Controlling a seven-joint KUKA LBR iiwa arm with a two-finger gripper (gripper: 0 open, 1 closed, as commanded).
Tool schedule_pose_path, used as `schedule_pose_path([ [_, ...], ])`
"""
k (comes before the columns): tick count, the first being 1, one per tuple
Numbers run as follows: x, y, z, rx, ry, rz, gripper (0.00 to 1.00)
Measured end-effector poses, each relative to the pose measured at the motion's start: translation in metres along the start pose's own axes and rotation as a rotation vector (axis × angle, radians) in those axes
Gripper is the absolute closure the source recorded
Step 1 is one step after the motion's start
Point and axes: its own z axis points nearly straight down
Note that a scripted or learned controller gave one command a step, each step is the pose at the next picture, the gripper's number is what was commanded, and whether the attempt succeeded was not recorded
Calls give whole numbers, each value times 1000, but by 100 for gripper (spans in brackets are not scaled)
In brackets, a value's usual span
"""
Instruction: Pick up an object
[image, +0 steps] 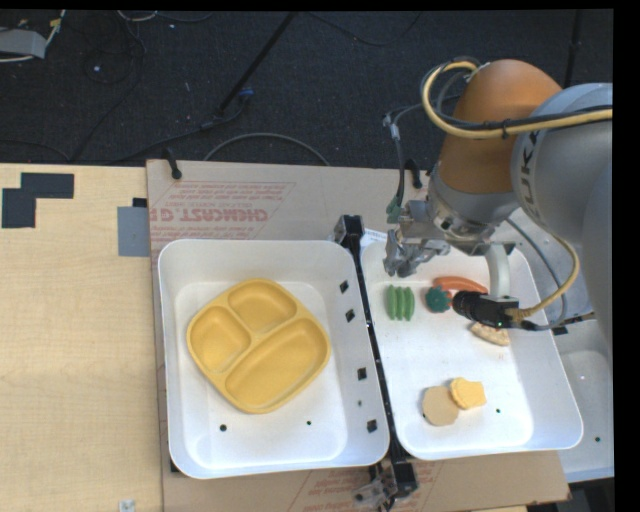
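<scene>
Pincer (402, 262) hangs over right bin (545, 425) just above green ridged piece (401, 302); teal ball (437, 299), orange strip (460, 284), tan disc (439, 406), yellow piece (467, 393) nearby; left bin (180, 270) holds yellow divided plate (259, 343).

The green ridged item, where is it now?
The green ridged item lies in the right bin, near its left wall, beside the small dark-green piece and below the gripper.

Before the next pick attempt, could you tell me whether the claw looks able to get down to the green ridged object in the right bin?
Probably yes. The claw hangs just above and behind the green ridged object, which lies apart from the teal piece with nothing on top.
</scene>
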Motion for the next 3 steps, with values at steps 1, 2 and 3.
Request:
schedule_pose_path([
  [1,52,7,-5,-1,-1,0,100],
  [2,102,5,-8,0,-1,0,100],
  [3,100,5,-8,0,-3,3,0],
])
